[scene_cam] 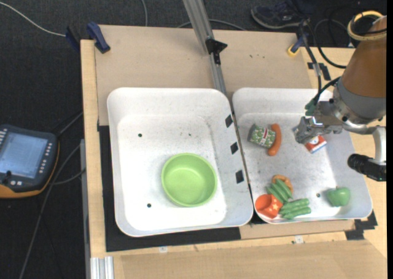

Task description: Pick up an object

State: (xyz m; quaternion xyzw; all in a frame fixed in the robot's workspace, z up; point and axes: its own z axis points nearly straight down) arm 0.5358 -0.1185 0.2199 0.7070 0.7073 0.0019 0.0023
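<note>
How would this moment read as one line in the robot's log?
gripper: right bin, above red-white item | grasp: unconfirmed | left bin: green bowl

In the right bin [245, 104] lie a green-labelled can [262, 136] touching an orange carrot [276, 139], a red-and-white item [316, 144], a green pepper [338, 196], and a heap of green beans [290, 203] on an orange piece [266, 206].
</note>
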